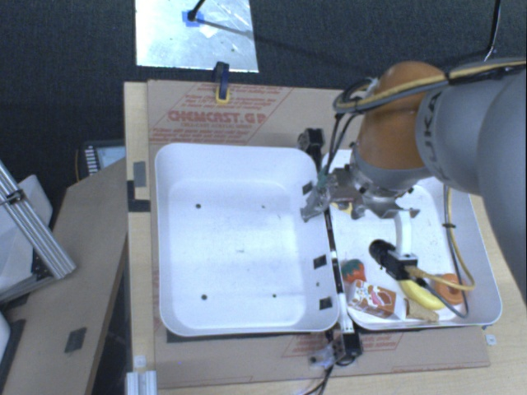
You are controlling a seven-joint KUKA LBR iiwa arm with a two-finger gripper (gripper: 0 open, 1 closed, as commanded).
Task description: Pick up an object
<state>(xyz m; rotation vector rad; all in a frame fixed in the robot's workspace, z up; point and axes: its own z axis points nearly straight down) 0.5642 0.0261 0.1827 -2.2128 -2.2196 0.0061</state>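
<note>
Pick candidates: snack packet (375, 300), banana (422, 296), small orange piece (354, 268). All are bunched in the right bin (492, 307), in its corner nearest the camera, toward the camera from the gripper (317, 200) and apart from it. The gripper holds nothing visible. Wide or narrow: cannot tell, the wrist hides it. It sits low at the wall where the two bins meet, left bin (239, 237) just on its other side. Likely aimed off the cluster, so a grasp looks unlikely. Objects crowd the wall, which probably makes a pick awkward. The arm (478, 138) leans in over the right bin.
</note>
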